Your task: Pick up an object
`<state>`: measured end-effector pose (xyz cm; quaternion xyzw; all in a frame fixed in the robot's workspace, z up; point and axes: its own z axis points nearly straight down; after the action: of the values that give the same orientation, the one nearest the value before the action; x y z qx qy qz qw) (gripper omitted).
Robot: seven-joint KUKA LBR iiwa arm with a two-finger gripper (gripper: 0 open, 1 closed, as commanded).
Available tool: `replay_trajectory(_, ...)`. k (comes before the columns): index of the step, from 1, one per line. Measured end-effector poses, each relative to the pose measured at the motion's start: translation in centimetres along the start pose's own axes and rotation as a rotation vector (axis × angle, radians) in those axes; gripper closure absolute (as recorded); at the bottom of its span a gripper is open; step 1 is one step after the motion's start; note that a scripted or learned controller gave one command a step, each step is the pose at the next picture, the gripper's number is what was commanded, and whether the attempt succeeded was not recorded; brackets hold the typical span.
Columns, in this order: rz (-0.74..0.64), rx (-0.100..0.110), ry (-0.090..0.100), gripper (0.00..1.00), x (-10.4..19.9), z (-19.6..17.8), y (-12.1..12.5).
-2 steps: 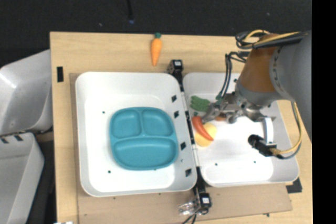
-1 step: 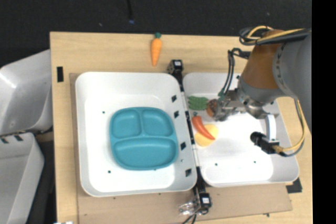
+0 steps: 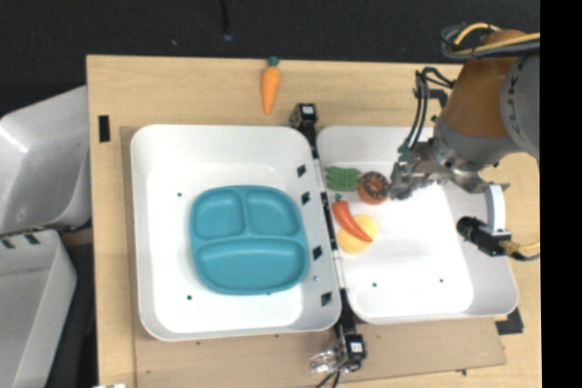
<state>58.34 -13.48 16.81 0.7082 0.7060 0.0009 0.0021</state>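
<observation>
On the pale wooden desk [image 3: 109,286] sat two shallow white bins side by side. Left white bin [image 3: 159,286]: one teal plastic divided plate [image 3: 247,239] with three compartments, lying flat near the middle. Right white bin [image 3: 427,286]: a cluster of small toy foods against its left wall, comprising a green leafy piece [image 3: 343,177], a round brown-and-red piece [image 3: 372,187] just to its right, an orange-red pepper-shaped piece [image 3: 349,221] below, and a yellow rounded piece [image 3: 362,232] touching the pepper. Outside the bins, on the desk's far edge, lay a small orange toy carrot with a green top [image 3: 270,86]. The grey arm with orange band [image 3: 482,109] reached over the right bin; its end effector [image 3: 402,180] hung just beside the round brown piece, on its right. Whether the end effector stood apart or together could not be told. No legible writing or brand marks could be read on any item.
</observation>
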Motion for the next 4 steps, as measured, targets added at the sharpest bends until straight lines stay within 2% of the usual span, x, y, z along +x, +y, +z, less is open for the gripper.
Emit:
replay_trajectory(2, -0.006, -0.002, 0.0, 1.0, -0.2, -8.9, -0.1)
replay_trajectory(4, -0.01, 0.002, 0.002, 1.0, 11.0, -9.5, 3.8)
